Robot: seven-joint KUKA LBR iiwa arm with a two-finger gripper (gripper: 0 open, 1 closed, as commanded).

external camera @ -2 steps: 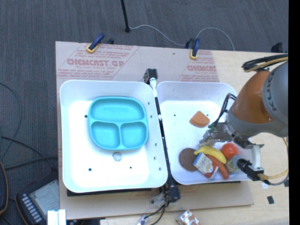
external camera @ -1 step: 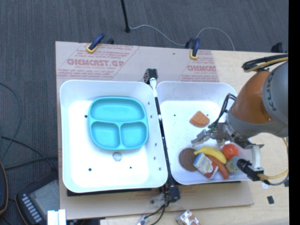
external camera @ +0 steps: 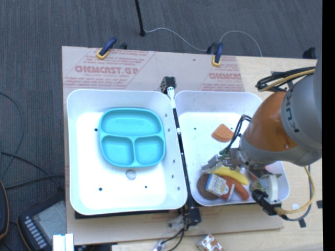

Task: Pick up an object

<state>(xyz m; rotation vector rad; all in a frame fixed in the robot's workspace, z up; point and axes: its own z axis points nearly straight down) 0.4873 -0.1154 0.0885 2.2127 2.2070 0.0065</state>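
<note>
Rounded orange-banded arm (external camera: 277,129); smooth 3-compartment turquoise plate (external camera: 132,137).

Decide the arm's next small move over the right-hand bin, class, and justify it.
Probably a short straight descent: the pincer hangs just above the cluttered heap, over the yellow banana-shaped toy beside the small printed carton, so lowering should bring something within its grasp.

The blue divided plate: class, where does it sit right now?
The blue divided plate lies in the left bin, toward its upper middle, across the divider from the right bin, where the tool works.
</note>
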